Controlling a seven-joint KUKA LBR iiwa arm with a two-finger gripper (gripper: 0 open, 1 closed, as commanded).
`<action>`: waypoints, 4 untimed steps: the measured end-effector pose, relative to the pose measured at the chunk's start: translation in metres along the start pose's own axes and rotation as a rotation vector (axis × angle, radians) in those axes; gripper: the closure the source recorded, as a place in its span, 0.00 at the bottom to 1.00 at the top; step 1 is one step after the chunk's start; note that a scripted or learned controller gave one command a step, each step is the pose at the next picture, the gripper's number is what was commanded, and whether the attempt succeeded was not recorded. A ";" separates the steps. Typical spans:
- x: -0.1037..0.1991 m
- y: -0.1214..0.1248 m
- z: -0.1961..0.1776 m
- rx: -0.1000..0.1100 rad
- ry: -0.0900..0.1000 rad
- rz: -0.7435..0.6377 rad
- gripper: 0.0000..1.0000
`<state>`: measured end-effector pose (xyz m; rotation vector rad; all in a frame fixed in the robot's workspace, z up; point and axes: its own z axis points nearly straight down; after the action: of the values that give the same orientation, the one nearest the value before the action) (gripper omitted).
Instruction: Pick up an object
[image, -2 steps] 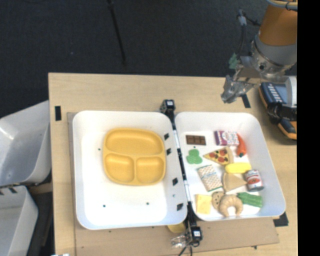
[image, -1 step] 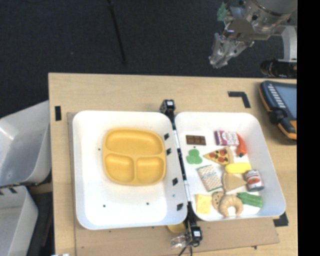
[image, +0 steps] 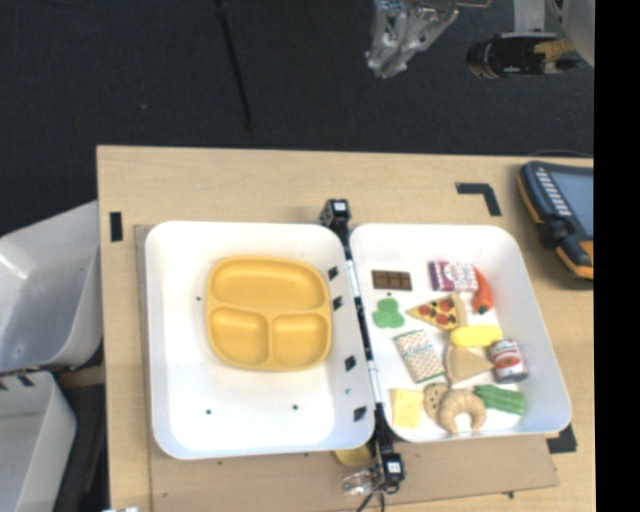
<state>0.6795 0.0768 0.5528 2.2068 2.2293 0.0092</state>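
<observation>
The right bin (image: 530, 300) holds several toy foods: a brown chocolate bar (image: 391, 280), a pink packet (image: 452, 274), a pizza slice (image: 438, 312), a green leaf piece (image: 388, 314), a yellow block (image: 476, 336), a small can (image: 507, 360), a croissant (image: 460, 410) and a green vegetable (image: 500, 400). In the left bin (image: 180, 400) lies a yellow divided plate (image: 270, 312). My gripper (image: 398, 45) hangs high at the top of the view, beyond the bench's far edge and well away from both bins. It looks blurred, with nothing visibly in it.
A black and orange hand-held controller (image: 558, 212) lies on the bench at the right edge. White containers (image: 45, 290) stand off the bench to the left. A black clip (image: 335, 211) marks the far end of the divider between the bins.
</observation>
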 end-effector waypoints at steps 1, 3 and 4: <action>-0.051 -0.001 0.111 0.022 -0.005 0.015 1.00; 0.012 -0.009 -0.005 0.009 -0.006 0.008 1.00; 0.118 0.006 0.007 0.012 0.000 -0.001 1.00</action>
<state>0.6842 0.1951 0.5459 2.2122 2.2359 -0.0045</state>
